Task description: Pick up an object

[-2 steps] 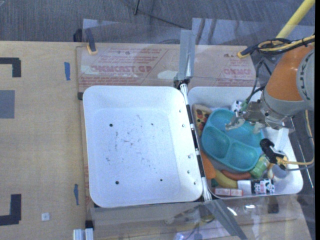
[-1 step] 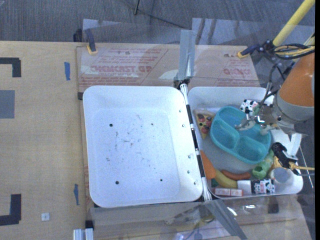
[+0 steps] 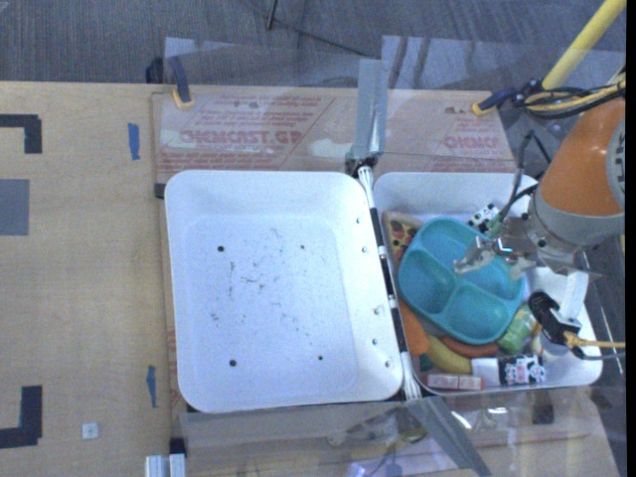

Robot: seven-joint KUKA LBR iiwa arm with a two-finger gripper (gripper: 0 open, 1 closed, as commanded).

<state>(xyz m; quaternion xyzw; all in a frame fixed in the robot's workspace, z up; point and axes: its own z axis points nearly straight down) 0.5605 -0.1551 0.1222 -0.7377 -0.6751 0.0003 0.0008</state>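
Because the teal divided tray (image 3: 463,284) lies tilted on a heap of smaller things, a pinch on its thin rim could slip, or the tray could tip and scatter what lies under it. I judge that the main risk. The gripper (image 3: 483,256) sits low over the tray's upper right part, seemingly touching it, but how far it is spread I cannot tell. Below the gripper, a banana (image 3: 449,359) and a green object (image 3: 518,332) peek out from under the tray inside the right bin (image 3: 437,183).
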